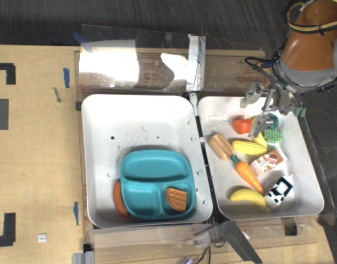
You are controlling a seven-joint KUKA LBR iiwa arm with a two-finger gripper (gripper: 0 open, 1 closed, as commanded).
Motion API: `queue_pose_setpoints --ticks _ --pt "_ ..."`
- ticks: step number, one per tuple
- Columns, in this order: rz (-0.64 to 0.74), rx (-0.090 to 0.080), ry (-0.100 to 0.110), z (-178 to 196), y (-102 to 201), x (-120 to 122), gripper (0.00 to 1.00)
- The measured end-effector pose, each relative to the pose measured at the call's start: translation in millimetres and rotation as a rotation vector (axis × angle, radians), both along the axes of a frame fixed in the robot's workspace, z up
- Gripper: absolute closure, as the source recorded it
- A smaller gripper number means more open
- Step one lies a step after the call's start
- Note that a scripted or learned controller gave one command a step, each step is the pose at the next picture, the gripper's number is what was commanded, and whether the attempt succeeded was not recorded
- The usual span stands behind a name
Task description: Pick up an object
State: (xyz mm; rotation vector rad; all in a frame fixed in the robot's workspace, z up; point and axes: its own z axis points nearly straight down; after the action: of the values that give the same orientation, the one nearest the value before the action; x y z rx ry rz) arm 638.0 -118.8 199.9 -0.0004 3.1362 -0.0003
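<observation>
- A wooden bench top (pixel 31 164) with black tape marks (pixel 6 73) and small blue tape bits (pixel 66 77).
- A clear plastic sheet (pixel 135 65) behind the bins, catching glare.
- A strip of silver tape (pixel 195 62) standing upright at the sheet's right end.
- Dark carpet (pixel 130 4) beyond the bench.

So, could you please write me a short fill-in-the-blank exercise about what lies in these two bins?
1. The teal tray lies in the ____ bin.
2. The waffle sits in the tray's lower ____ compartment.
3. The carrot lies in the ____ bin.
4. The hand hangs over the ____ bin.

Missing words: left; right; right; right
</observation>
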Motion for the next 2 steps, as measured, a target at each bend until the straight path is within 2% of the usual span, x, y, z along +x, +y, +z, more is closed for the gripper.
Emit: queue_pose_setpoints --ticks 1,2 --pt "-0.089 0.000 -0.003 -105.2 25.8 -62.2 0.00" --pt "-0.371 0.001 -0.002 -111.9 22.7 -58.6 0.00"
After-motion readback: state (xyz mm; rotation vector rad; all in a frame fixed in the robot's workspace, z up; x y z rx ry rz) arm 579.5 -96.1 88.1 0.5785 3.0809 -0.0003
